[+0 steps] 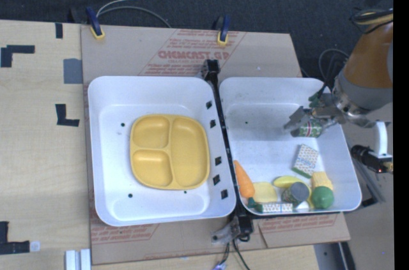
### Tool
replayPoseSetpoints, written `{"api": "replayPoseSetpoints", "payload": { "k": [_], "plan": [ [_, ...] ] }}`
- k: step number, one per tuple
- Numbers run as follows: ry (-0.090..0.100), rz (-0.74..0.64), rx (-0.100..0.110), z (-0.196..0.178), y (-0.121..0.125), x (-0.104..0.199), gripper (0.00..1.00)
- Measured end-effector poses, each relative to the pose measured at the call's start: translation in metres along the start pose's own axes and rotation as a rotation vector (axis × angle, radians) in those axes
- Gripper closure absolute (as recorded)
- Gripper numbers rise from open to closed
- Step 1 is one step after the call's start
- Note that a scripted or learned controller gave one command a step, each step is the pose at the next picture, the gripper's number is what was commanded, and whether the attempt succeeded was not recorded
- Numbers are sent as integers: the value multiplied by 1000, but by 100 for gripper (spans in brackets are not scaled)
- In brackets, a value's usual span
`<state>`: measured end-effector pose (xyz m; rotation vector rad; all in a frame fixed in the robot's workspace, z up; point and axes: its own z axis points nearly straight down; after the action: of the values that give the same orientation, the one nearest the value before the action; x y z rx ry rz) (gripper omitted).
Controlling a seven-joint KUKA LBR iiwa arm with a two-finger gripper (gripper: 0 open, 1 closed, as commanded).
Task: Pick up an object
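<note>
The grey arm with the orange band (374, 67) enters from the right and reaches over the right-hand shallow white bin (255, 93). Its pincer (301, 125) hangs above the upper right part of that bin. A small cylindrical can with a green, white and red label (312, 129) lies between the fingers, gripped on its side and raised off the bin floor. The pincer is thus closed upon the can.

Remaining contents of the right bin lie along the near edge. An orange plastic carrot (243, 178) rests at the left, next to the divider. Right of it are a pale yellow block (266, 191), a yellow banana-shaped piece (289, 182), a grey round item (295, 193), a yellow corn-like piece (321, 180) and a green ball (323, 198), all crowded together and touching or nearly so. A small patterned box in pale green and white (305, 159) stands tilted just above this cluster, below the pincer.

The left-hand white bin (108, 103) holds a yellow plastic divided plate with three compartments (170, 151), lying flat near its centre.

Both bins sit on a brown cardboard sheet (185, 52) on the wooden counter (32, 135).
</note>
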<state>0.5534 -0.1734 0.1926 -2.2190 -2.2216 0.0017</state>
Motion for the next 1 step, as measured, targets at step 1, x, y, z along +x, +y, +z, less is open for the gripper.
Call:
{"api": "replayPoseSetpoints", "payload": {
  "k": [1],
  "plan": [
    [-1, 1, 1, 63, 23, -45, 0]
  ]
}}
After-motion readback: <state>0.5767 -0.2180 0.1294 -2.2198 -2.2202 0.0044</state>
